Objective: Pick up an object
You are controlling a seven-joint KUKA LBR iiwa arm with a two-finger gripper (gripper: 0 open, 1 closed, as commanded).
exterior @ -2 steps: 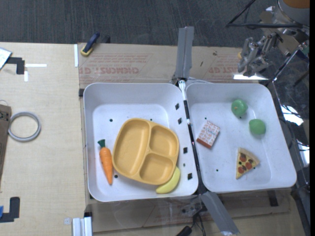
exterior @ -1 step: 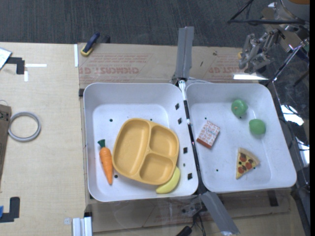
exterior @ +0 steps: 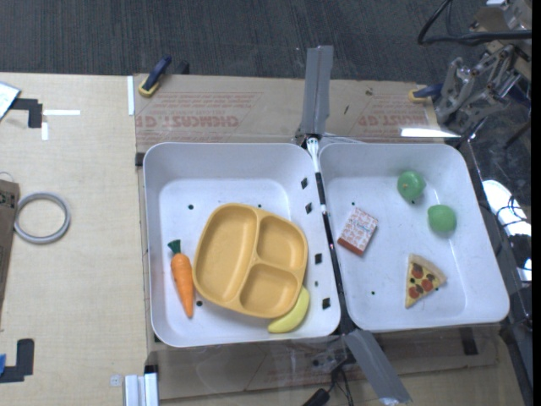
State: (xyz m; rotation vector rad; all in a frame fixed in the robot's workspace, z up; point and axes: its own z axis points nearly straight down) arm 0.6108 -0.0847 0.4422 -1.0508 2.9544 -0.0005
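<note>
In the right bin (exterior: pixel 473 311) lie a green apple (exterior: pixel 411 184), a green round fruit (exterior: pixel 441 218), a small red and white box (exterior: pixel 357 231) and a toy pizza slice (exterior: pixel 421 280). The left bin (exterior: pixel 161 176) holds a yellow divided plate (exterior: pixel 251 260), with a toy carrot (exterior: pixel 182 282) to its left and a banana (exterior: pixel 292 314) at its lower right edge. My gripper (exterior: pixel 463 87) hangs at the far upper right, beyond the right bin's back corner, away from every object.
A grey divider strip (exterior: pixel 318 87) rises between the bins at the back. A roll of tape (exterior: pixel 39 217) rests on the bench at the left. A blue clamp (exterior: pixel 155 74) sits on the cardboard behind the left bin. Cables run at the upper right.
</note>
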